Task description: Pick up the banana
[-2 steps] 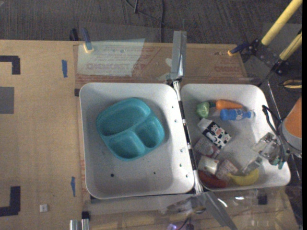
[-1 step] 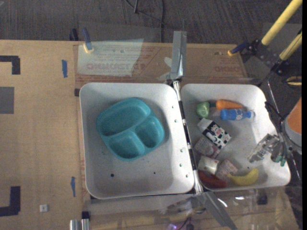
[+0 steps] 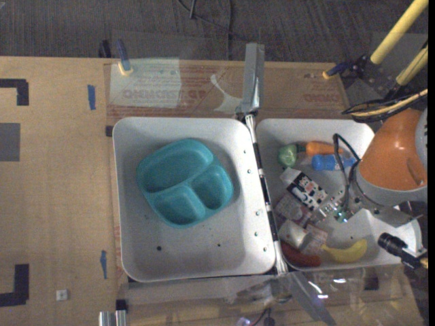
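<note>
- Tan wooden bench with black corner marks and blue tape bits at the frame's left; dark floor along the top.
- Flat brown cardboard sheet behind the bins, its print mirrored and unreadable.
- Left shallow white bin holds a teal plastic three-compartment tray, centre-left of frame.
- Right white bin: green round item, orange carrot-like piece, blue piece, small black-and-white printed box, text too small to read.
- Red item at lower edge.
- Yellow banana lies lower right in right bin, beside red item.
- Gripper above the banana, over the clutter; finger opening cannot be told.
</note>
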Robot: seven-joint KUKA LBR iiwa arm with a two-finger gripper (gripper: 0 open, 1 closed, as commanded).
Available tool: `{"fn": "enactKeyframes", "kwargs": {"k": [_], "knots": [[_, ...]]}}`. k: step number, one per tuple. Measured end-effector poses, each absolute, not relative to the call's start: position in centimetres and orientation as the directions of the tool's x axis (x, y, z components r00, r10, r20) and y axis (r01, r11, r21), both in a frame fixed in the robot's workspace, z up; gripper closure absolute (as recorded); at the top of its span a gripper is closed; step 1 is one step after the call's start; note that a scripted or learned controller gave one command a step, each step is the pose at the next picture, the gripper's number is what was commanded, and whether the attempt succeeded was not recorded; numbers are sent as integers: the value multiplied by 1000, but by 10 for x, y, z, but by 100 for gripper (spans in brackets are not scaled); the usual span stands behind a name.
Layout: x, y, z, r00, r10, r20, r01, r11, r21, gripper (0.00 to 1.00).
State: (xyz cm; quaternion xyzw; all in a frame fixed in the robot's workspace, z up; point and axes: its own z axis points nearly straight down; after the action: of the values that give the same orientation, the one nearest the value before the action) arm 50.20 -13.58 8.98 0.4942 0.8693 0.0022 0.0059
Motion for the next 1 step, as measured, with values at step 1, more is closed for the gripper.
{"fn": "enactKeyframes", "kwargs": {"k": [1], "knots": [[480,-110,109,-459,888,1,888,459,1,100]]}}
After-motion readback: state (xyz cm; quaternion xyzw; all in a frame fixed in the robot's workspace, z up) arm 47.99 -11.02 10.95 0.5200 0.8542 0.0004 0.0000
